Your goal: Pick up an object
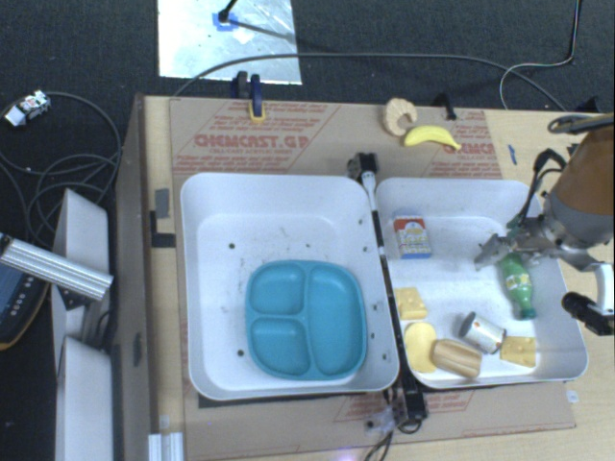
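A cardboard-covered worktop (288,137) is sitting on dark carpet (77,27) strewn with cables. Two white bins are lying side by side; the left bin (221,209) is holding a blue divided plate (306,317). In the right bin (452,205), the gripper (500,250) is hovering at a green bottle (517,284); whether it is gripping cannot be told.

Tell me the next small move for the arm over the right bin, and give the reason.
Probably lower the pincer a little onto the green bottle. It sits at the bottle's upper end, the bottle lies flat on the right bin floor, and nothing is visibly held. The can and cheese wedge lie apart, nearer the front rim.
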Controlling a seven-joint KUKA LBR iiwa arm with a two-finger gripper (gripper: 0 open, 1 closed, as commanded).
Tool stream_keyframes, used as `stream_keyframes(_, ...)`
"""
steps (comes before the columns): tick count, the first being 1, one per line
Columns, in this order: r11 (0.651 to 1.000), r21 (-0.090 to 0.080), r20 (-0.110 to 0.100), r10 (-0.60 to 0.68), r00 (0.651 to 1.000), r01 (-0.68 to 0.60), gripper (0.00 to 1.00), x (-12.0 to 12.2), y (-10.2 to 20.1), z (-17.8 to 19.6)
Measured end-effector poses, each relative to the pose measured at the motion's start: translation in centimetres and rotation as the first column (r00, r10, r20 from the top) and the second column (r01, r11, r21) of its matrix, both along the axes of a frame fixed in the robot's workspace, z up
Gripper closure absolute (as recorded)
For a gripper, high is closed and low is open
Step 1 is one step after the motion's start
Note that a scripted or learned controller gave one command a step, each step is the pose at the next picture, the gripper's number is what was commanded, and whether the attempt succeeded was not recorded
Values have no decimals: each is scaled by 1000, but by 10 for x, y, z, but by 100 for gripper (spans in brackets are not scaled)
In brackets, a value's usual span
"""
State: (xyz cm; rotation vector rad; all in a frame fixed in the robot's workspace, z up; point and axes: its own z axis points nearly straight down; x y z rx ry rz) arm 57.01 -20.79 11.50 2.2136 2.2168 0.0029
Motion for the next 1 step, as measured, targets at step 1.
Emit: stream_keyframes(1, 1000, 3, -4, 0, 1000, 0, 0, -22, 1, 69)
